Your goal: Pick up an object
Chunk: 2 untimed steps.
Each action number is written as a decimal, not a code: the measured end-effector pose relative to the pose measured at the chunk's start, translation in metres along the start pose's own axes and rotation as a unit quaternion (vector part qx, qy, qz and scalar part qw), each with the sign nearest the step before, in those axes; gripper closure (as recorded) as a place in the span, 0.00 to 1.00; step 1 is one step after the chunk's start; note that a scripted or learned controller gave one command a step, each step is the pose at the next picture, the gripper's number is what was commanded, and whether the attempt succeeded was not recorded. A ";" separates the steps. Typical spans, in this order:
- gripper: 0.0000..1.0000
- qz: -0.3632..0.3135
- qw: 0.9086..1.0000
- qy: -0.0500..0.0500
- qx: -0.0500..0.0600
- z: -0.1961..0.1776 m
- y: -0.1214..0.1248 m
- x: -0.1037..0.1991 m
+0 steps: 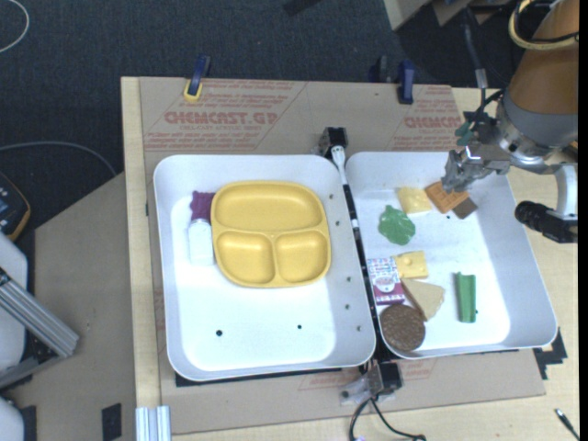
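Left bin: yellow divided tray, white bottle and purple item at its left edge. Right bin: green leafy piece, cheese wedges, snack packet, brown round cookie, green stick. Gripper low at bin's upper part, just over brown block; grasp or release — cannot tell

Yellow divided tray in white bin, purple item, green leafy piece, green stick, brown disc, orange-brown block, pale yellow wedge.
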<state>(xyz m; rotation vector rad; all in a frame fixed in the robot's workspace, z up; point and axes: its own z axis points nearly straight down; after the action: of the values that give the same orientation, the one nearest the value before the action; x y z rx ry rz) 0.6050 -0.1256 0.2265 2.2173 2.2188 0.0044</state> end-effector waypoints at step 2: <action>1.00 -0.003 1.000 0.002 0.002 -0.005 0.001 0.106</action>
<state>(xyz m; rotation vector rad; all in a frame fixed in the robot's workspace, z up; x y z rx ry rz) 0.6061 -0.0198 0.2316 2.2153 2.2287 0.0024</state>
